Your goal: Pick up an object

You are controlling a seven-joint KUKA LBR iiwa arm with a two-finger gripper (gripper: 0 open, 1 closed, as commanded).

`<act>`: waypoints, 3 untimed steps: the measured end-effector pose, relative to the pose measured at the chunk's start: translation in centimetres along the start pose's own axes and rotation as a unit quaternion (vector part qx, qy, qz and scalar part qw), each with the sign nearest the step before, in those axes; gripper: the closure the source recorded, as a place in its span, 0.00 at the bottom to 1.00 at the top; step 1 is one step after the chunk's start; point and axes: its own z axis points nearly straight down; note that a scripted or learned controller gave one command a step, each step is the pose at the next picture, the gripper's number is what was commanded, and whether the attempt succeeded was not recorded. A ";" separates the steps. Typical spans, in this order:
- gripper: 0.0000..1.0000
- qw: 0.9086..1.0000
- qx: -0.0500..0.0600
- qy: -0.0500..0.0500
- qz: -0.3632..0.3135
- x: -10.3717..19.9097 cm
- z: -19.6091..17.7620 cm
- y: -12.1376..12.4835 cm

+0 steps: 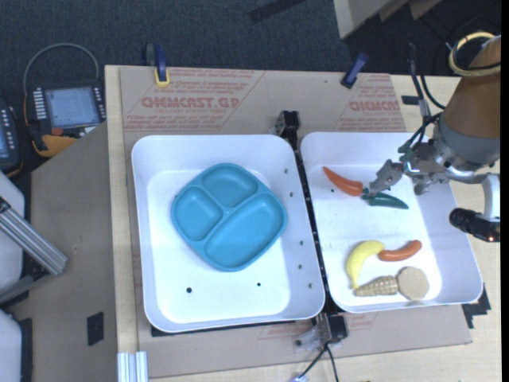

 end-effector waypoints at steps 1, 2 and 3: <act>0.00 1.000 0.003 0.001 0.000 -0.4 4.5 -0.6; 0.00 1.000 0.001 0.000 0.000 -1.3 9.4 -0.3; 0.00 1.000 0.002 0.000 0.000 -1.2 10.7 -0.3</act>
